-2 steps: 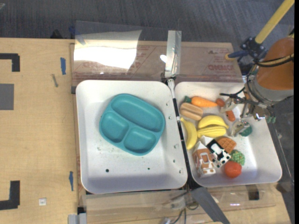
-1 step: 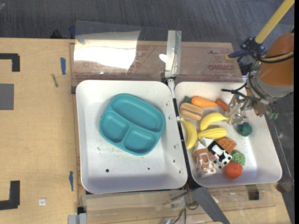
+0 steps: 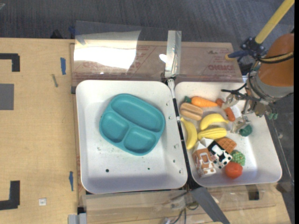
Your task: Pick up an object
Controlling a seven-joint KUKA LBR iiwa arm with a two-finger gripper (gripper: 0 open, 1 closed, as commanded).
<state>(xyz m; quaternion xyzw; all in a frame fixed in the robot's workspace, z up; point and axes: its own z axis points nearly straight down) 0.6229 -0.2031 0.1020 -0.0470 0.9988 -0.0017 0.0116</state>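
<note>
Camera view showed my gripper (image 3: 243, 118) low over the right shallow white bin (image 3: 268, 164), at three o'clock of the toy pile; whether my fingers were spread I could not tell. Nearest lay a small dark-green round toy (image 3: 245, 130) and a yellow plastic banana (image 3: 212, 121). I judged a straight descent onto the green piece best. An orange plastic carrot (image 3: 203, 101) crowded eleven o'clock; the teal divided plate (image 3: 132, 123) sat in the left white bin (image 3: 88, 139).

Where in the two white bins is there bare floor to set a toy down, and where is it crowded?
Free: left white bin floor around the teal divided plastic plate, especially its front edge. Crowded: right white bin, with yellow toy bananas, an orange toy carrot and a red toy tomato.
</note>
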